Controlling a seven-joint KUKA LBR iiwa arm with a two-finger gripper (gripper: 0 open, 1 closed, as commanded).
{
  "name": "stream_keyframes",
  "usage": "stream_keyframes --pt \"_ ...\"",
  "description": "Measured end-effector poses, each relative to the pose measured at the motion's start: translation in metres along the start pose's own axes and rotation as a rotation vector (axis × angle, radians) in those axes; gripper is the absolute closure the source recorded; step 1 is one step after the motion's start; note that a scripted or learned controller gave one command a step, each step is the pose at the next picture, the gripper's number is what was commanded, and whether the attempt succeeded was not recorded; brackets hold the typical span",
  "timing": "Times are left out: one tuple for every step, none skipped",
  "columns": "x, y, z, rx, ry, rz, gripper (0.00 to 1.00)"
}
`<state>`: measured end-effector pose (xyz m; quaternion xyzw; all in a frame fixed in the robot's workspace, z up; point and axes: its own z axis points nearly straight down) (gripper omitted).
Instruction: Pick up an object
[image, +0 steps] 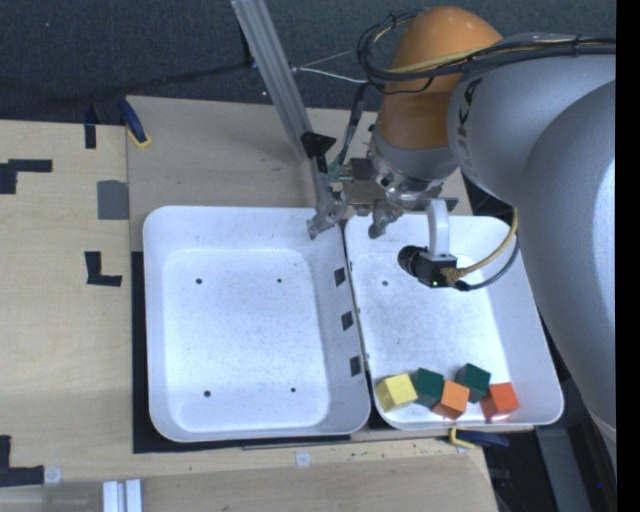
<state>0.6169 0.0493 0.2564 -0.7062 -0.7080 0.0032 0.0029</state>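
Plywood makes up the table (60, 330) under me, pale and marked on its left side with short strips of black tape (97, 268) and one grey patch (112, 198). Beyond its far edge lies dark blue-grey carpet (120, 45). A blue clamp with a yellow tip (135, 125) grips the far edge of the board.

Next comes the left bin (240, 330), a shallow white tray with a speckled floor and four small dark dots near its corners. It sits on a black mat that peeks out along its left and near edges. A grey metal strut (285, 95) slants down from the top toward the seam where the two trays meet, and small black clips (348, 320) run along that seam.

The right bin (440, 330) touches the left one. In its near corner huddle the blocks: a yellow block (397, 390), a dark green block (428, 384), an orange block (453, 399), a second green block (474, 379) and a red-orange block (500, 399), all packed close against the front wall.

My jaws (347, 222) hang over the far end of the seam, well apart from the blocks. They look spread, with nothing between them. My orange band (430, 90) and grey arm (560, 180) fill the right side.
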Motion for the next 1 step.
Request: stream_keyframes --pt "-0.0446 -0.0915 -0.0290 -0.006 0.000 0.005 0.00"
